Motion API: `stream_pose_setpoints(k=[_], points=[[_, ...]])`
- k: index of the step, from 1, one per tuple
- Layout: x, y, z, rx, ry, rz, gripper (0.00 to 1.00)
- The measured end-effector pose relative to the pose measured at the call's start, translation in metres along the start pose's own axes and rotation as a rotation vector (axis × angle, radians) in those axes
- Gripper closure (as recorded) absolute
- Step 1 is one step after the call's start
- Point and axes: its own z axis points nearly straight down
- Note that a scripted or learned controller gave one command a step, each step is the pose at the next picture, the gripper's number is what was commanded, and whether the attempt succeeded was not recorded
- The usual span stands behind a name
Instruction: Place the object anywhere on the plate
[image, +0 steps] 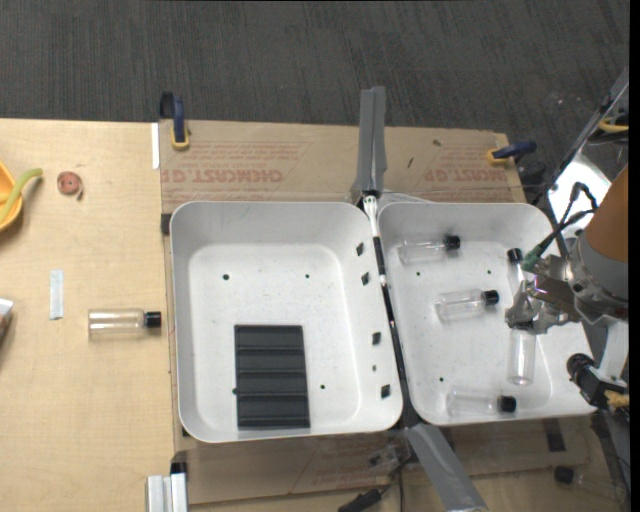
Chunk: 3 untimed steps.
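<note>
A black ribbed plate (270, 377) lies flat in the front part of the left bin (200, 300). Several clear vials with black caps lie in the right bin (420, 385): one at the back (428, 247), one in the middle (466, 303), one at the front (478, 404). Another clear vial (521, 357) lies lengthwise near the bin's right side. My gripper (525, 312) hangs over the right bin's right side, just above the far end of that vial. Whether it touches the vial is unclear.
On the wooden bench left of the bins lie a spare vial (122, 321), a small white strip (56, 295), a brown disc (68, 182) and a yellow item (12, 195) at the edge. Clamps (176, 118) hold the cardboard behind the bins.
</note>
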Motion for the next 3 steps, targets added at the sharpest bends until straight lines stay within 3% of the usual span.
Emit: stream_pose_setpoints(k=[1,2,3], points=[[0.119,0.047,0.01,0.002,-0.002,0.015,1.0],[0.119,0.047,0.01,0.002,-0.002,0.015,0.0],[-0.026,0.062,-0.079,0.0,-0.001,-0.012,0.0]])
